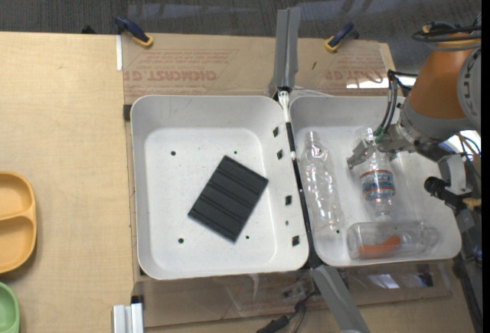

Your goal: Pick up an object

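Camera view is showing the pincer [370, 149] hovering at the top of a small labelled bottle [377, 186] lying in the right bin [452, 243], apparently lining up a grasp.

Black ribbed slab [228, 197], white bin [153, 171]

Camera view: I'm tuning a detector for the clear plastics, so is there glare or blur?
Camera view: sharp overall; the clear bottles and the labelled bottle blend into the white right bin; bright glare patch at the right edge near the gripper.
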Robot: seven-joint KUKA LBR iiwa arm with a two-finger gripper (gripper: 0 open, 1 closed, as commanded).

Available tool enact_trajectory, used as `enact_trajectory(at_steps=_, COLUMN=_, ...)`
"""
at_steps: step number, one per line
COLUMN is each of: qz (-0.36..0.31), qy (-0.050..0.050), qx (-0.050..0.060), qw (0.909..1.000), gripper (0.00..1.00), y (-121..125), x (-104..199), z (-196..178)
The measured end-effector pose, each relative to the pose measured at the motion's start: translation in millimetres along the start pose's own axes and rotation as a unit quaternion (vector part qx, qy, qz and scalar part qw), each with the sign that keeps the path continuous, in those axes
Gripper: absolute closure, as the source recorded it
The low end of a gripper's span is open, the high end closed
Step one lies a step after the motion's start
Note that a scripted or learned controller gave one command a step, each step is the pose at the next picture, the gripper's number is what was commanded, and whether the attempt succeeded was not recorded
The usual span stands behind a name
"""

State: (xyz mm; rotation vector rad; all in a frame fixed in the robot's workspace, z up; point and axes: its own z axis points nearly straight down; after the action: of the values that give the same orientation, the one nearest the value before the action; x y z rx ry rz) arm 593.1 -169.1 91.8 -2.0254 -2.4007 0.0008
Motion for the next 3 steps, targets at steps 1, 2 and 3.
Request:
enact_trajectory(at_steps=1, qz=0.0, qy=0.0, qx=0.0, qw=1.0, gripper=0.0, y=0, x=0, z=0)
enact_trajectory(at_steps=2, qz=0.001, qy=-0.001, qx=-0.001, qw=1.0, gripper=0.0, y=22, x=52, z=0)
enact_trajectory(at_steps=3, qz=0.007, qy=0.0, qx=0.0, qw=1.0, gripper=0.0, y=-64, x=20, z=1)
